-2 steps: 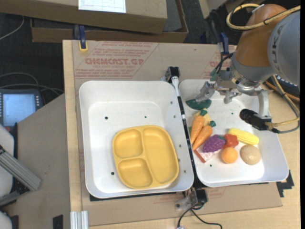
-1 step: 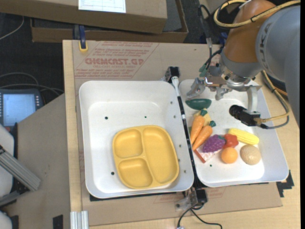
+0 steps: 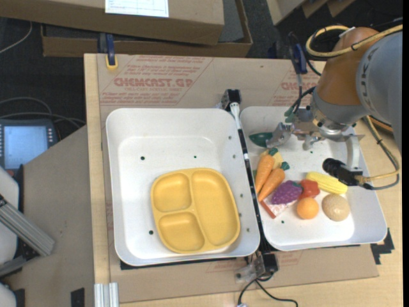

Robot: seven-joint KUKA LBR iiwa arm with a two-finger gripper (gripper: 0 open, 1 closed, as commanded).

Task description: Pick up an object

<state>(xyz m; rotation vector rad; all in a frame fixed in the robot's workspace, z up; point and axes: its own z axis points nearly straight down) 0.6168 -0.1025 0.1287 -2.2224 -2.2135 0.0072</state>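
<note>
The right bin point(image 3: 319, 236) holds several toy foods. Two orange carrots point(image 3: 267, 175) lie by its left wall, with a purple bunch of grapes point(image 3: 286, 192) beside them. A small red piece point(image 3: 310, 187), a yellow corn cob point(image 3: 327, 183), an orange fruit point(image 3: 307, 208) and a beige round piece point(image 3: 335, 207) lie to the right. A dark green piece point(image 3: 261, 138) rests at the bin's far left corner. My gripper point(image 3: 295, 135) hangs over the far part of this bin, just right of the green piece and above the carrots. Nothing shows in its grasp.
The left bin point(image 3: 128, 128) holds a yellow divided plate point(image 3: 193, 210). A black clamp point(image 3: 231, 98) sits at the top of the wall between the bins. Cables point(image 3: 358, 178) trail from the arm across the right bin's right side. Cardboard covers the bench around them.
</note>
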